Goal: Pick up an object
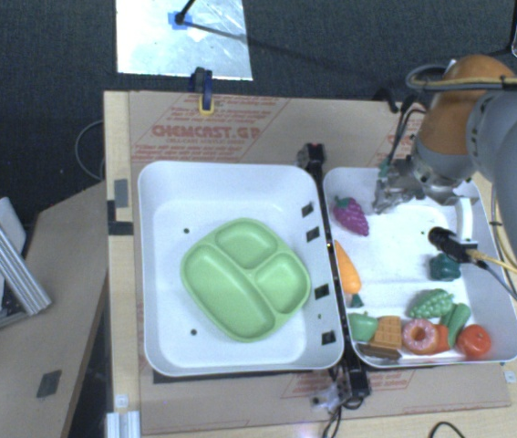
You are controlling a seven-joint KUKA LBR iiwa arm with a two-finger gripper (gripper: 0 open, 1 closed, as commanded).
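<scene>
My gripper (384,199) hangs over the far part of the right bin (395,245), just right of a purple bunch of grapes (351,215) that lies on the bin floor. Nothing shows in its grasp. An orange carrot (347,267) lies along the bin's left wall. A teal toy (442,265) sits near the right side. Along the near edge lie a green pepper (362,325), a tan waffle (387,334), a pink donut (419,336), a green bumpy vegetable (431,304), a dark green cucumber (459,320) and a red tomato (475,339).
The left bin (176,199) holds a light green divided plate (244,279). A black divider with clips (324,254) runs between the bins. The arm's grey body (504,144) covers the right bin's far right corner.
</scene>
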